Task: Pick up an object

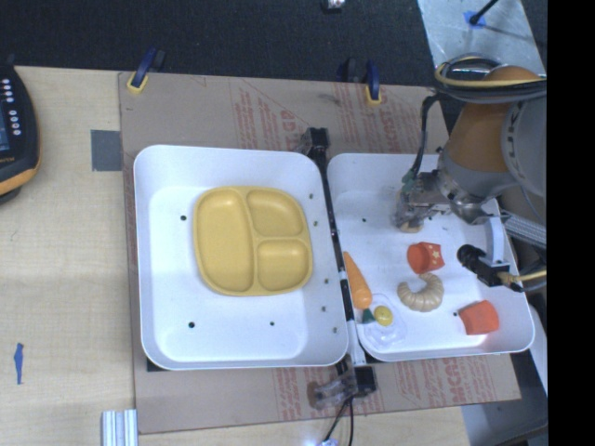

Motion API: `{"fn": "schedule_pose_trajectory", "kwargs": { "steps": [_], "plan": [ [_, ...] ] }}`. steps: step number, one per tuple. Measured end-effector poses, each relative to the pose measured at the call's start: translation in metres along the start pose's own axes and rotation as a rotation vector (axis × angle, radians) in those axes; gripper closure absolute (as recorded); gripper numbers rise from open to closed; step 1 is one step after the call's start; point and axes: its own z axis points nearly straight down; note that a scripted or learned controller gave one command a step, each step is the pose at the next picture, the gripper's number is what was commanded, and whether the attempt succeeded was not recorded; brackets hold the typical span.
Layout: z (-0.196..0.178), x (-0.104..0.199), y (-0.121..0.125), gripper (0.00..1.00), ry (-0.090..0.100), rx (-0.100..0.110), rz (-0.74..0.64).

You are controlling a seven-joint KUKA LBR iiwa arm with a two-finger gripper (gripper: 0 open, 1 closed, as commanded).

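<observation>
Toys lie scattered in the right bin (pixel 372 170): a small red block (pixel 425 256) near the middle, a pale croissant-shaped piece (pixel 421 293) just near of it, an orange-red block (pixel 480 318) at the near right corner, a carrot (pixel 357 281) leaning along the left wall, and a little clear piece with a yellow and green centre (pixel 379 317) just beside the carrot's near end. The left bin (pixel 167 342) holds a yellow divided plate (pixel 252 240) in its middle.

The gripper (pixel 412 208) hangs low over the far part of the right bin, below the grey arm (pixel 483 137) and its orange band. Whether the pincer is released or clenched cannot be told from this angle, and nothing is seen in it. It sits far of the small red block and apart from it.

All these pieces look like light plastic play food: stiff, smooth, probably a little slippery, and not fragile. The small red block seems the easiest catch, being closest and compact, with flat sides for a pinch across its width. The croissant-shaped piece is curved and ridged, so a pinch across its thick middle would hold better than one at its tapering ends. The carrot lies tight against the bin wall, which leaves little room on that side. Light pieces like these may skid if touched off centre.
</observation>
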Motion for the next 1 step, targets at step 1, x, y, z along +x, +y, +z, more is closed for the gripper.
{"fn": "schedule_pose_trajectory", "kwargs": {
  "steps": [1],
  "plan": [
    [0.0008,0.0003,-0.0003,0.00,-0.001,0.001,-0.001]
  ]
}}
